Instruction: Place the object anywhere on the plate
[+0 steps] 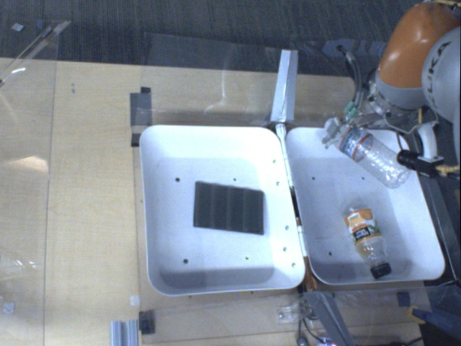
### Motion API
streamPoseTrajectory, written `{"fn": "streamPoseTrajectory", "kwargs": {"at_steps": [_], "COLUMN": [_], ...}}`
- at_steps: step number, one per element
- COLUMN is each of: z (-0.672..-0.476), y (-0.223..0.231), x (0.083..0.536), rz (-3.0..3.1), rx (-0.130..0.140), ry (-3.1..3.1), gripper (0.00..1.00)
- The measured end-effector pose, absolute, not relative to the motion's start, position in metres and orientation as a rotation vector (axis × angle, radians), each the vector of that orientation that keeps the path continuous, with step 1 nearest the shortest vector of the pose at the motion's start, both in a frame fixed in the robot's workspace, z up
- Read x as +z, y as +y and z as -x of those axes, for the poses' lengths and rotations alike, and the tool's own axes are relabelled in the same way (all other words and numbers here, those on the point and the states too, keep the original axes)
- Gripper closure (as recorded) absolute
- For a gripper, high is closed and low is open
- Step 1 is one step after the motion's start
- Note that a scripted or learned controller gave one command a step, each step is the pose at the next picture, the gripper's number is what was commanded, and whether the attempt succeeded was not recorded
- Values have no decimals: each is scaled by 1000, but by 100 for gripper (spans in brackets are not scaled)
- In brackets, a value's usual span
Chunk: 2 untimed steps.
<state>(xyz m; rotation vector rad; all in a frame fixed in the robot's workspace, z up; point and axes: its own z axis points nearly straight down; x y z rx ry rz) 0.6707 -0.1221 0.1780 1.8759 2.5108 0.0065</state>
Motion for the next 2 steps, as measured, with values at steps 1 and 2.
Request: {"fn": "streamPoseTrajectory", "kwargs": {"at_steps": [1,2], "z": [-652,-654], "y": [-72,-71], "x": [217,228], "rz": [-2019,-2010], "rx": [5,11], "ry": [2404,2406], "gripper": [100,100]}}
